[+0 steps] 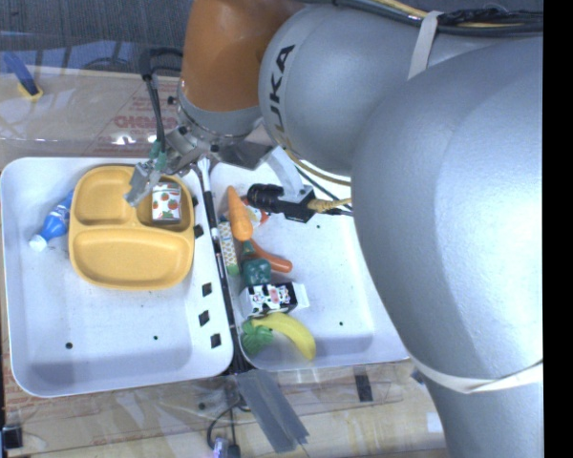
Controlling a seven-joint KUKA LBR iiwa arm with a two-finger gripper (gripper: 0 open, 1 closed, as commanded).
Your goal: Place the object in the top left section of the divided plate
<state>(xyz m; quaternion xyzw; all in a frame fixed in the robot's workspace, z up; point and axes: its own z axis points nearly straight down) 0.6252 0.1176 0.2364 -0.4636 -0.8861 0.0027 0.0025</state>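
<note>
Your pincer (148,175) hangs over the yellow divided plate (124,256); I cannot tell its state. The small patterned box (167,204) sits in the top right section (not the top left), so releasing or nudging here would misplace it.

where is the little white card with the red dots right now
In the camera view the white card sits in the top right section of the yellow divided plate in the left bin, just below the gripper.
</note>
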